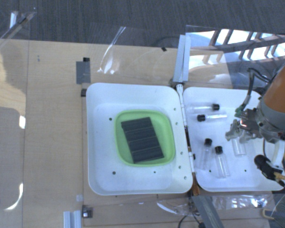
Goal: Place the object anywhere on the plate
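Target candidates: clear plastic vials with black caps (213, 107), loose in the right bin (228, 182). They look light, rigid and slick, and will roll; best grabbed across the mid-body, perpendicular to the long axis, not at the cap. Claw (238, 133) sits low over the vials at the bin's right side; can't tell its state from this angle, and nothing is visibly held. Green plate (168, 127) in the left bin (99, 175) carries a dark ribbed block (142, 139).
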Controlling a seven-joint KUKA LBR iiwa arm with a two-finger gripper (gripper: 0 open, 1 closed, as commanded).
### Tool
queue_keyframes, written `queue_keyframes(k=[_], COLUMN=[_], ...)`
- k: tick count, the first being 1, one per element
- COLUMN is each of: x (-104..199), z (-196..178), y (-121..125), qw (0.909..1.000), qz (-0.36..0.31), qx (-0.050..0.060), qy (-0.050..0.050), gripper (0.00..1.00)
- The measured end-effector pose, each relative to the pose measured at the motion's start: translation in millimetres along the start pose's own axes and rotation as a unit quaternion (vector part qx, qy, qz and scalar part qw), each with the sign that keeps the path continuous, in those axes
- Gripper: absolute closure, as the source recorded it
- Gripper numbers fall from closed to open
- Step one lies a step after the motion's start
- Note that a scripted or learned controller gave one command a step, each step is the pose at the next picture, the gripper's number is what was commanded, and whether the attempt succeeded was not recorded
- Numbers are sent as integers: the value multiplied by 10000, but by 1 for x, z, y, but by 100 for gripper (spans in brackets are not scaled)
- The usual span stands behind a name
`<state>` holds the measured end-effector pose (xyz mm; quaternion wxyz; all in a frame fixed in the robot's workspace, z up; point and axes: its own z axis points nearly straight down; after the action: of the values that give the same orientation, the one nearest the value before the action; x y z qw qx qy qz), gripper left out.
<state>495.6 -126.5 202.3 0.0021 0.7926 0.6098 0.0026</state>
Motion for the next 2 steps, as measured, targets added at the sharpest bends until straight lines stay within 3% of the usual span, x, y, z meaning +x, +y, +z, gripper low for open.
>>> queue_keyframes(k=[1, 2], x=[0, -51], z=[0, -169], y=[0, 8], qw=[10000, 9997], qz=[-1, 254], qx=[0, -29], qy=[0, -15], gripper=[0, 0])
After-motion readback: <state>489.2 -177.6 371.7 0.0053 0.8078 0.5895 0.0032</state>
